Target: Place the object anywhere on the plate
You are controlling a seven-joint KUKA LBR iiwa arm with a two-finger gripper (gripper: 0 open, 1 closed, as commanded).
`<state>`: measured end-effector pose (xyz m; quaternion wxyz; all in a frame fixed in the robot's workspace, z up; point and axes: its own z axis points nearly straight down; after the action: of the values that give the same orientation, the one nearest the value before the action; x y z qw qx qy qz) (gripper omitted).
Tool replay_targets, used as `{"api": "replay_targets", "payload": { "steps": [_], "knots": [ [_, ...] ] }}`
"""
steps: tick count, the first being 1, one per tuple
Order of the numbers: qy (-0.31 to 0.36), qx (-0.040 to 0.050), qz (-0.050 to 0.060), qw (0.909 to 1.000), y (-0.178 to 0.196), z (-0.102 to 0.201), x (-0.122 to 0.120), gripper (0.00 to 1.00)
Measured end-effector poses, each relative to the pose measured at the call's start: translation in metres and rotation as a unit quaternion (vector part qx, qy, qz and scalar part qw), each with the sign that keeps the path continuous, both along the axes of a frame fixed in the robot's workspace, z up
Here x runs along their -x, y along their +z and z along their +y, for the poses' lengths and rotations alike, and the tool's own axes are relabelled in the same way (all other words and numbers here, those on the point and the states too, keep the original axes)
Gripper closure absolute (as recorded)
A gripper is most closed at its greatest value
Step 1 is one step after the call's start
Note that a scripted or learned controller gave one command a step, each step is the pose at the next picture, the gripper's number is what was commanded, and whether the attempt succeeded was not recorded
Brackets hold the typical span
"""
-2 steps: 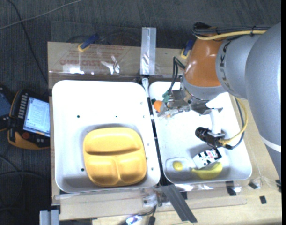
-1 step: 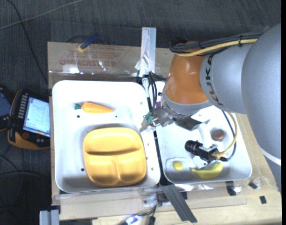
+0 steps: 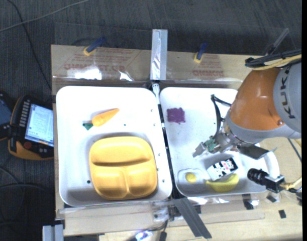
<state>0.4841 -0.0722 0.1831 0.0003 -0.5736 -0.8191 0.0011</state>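
End effector low in right bin, above banana and card; grip state unclear, can't tell. Yellow plate lies left, across the divider in left bin; carrot beside it.

The plate is a warm yellow, shaped in three sections, and lies in a white bin, where a toy carrot is orange with a small green top; the other bin is white too, and in it are a purple piece, a yellow banana, a fried egg with white rim and yellow yolk, and what looks like a white card with black and red marks, though it is too small to read. The arm is grey with a bright orange band; the bench is pale brown; the floor is dark grey.
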Motion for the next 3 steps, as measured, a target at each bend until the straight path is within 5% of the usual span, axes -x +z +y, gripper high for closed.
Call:
{"api": "replay_targets", "payload": {
  "steps": [1,2,3],
  "knots": [
    [0.038,-0.001,0.0,0.9993,0.0,0.1,-0.028,1.0],
    [0.19,-0.0015,0.0,0.9817,0.0,0.139,-0.001,1.0],
    [0.129,-0.0008,0.001,0.9917,-0.006,0.216,0.001,1.0]
  ]
}}
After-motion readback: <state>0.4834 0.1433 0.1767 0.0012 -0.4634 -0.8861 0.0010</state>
